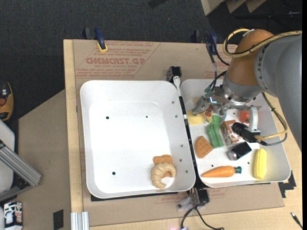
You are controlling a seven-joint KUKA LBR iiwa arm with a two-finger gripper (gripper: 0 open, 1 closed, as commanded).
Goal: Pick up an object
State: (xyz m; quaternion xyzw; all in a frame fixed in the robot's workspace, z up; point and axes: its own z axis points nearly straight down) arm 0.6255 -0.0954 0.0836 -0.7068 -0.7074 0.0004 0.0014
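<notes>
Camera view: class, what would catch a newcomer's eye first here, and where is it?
The grey arm with its orange band looms over the right bin, which is crowded with toy food: a carrot and corn near its front. In the left bin, a croissant lies at the front right.

The end effector [217,110] sits low in the right bin [283,169], and the wrist above it covers its fingers, so their spread cannot be read. Directly beneath it a small tan piece [198,110] and a red bit [209,113] are partly covered and too small to name. Just right of it, a red item [245,115] is half hidden by the wrist. The bin's far rim disappears behind the arm [283,66], which runs off the picture's right edge.
</notes>
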